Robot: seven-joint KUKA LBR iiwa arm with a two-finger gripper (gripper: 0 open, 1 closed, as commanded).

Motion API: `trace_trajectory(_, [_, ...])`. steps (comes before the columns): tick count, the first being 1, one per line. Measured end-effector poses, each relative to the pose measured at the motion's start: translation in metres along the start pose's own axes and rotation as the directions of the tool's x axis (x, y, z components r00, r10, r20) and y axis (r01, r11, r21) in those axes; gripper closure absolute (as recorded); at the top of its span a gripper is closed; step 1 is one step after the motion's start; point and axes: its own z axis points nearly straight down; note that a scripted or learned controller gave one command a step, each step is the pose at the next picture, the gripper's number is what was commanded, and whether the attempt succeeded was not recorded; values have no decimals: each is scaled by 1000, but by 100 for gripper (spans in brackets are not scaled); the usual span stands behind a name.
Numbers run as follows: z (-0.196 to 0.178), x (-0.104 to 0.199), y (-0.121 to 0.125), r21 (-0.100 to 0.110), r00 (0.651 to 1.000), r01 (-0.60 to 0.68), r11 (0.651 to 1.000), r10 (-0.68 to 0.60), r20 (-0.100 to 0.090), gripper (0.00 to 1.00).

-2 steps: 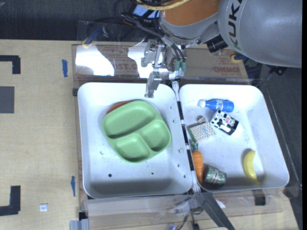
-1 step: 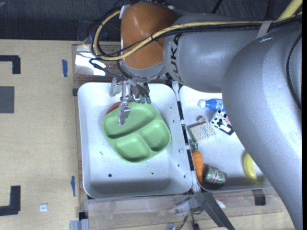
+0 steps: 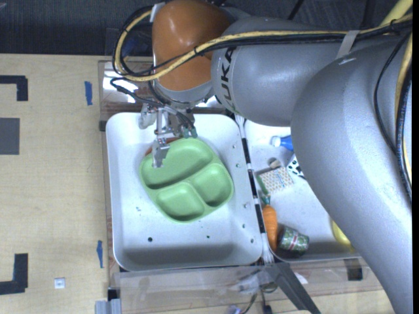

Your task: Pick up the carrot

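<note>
Over left bin, metal two-finger pincer (image 3: 161, 150) hangs w/ tips at green three-section plastic plate (image 3: 188, 179); can't tell how wide it's open. Small orange carrot (image 3: 269, 220) lies in right white bin (image 3: 314, 257), beside the divider.

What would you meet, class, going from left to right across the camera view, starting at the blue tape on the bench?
Blue tape → green divided plate → carrot → yellow object under the arm.
</note>
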Motion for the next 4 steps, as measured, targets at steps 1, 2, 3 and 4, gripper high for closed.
trace_trajectory(1, [-9,-2,0,-6,1000,-5,1000,5,5,100])
trace_trajectory(2, [-12,0,0,0,999,52,999,-52,1,100])
trace_trajectory(3, [15,14,-73,-1,971,238,971,-238,-4,100])
trace_trajectory(4, [-27,15,-87,0,973,232,973,-232,0,100])
